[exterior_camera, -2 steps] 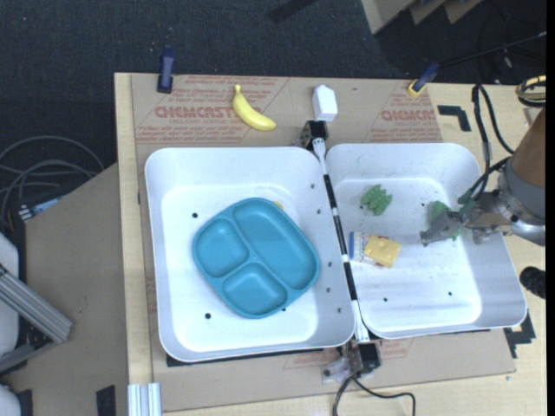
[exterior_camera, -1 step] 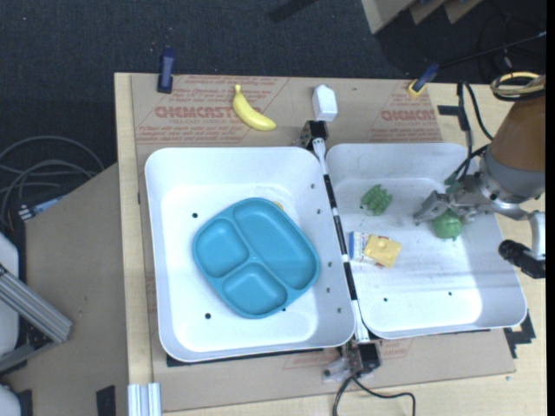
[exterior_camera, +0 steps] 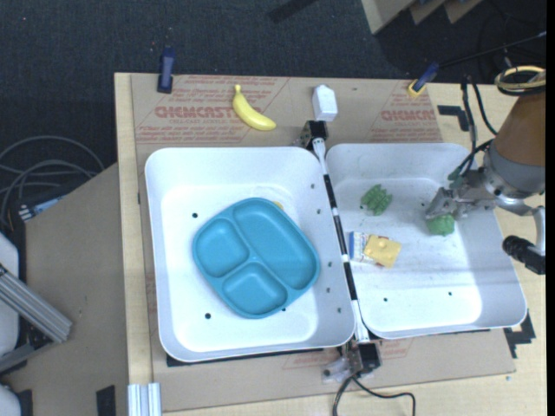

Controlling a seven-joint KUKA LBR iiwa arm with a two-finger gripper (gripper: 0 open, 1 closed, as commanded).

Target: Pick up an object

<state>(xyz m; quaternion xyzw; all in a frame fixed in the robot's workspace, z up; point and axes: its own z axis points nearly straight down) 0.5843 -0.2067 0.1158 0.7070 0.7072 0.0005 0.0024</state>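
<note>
My gripper (exterior_camera: 444,208) hangs low over the right part of the right bin (exterior_camera: 416,310), its fingers spread around a small green object (exterior_camera: 442,225) that sits on the bin floor just below them. A second green piece, leafy like broccoli (exterior_camera: 376,199), lies further left in the same bin. A yellow cheese-like wedge (exterior_camera: 382,250) rests by a small printed card (exterior_camera: 357,247) near the bin's left wall. The arm comes in from the right, with its orange band (exterior_camera: 525,128) above the wrist.
The left bin (exterior_camera: 173,319) holds a blue three-compartment plate (exterior_camera: 253,256). A toy banana (exterior_camera: 251,111) lies on the cardboard behind the bins, beside a small white block (exterior_camera: 325,101). Cables run along the right edge.
</note>
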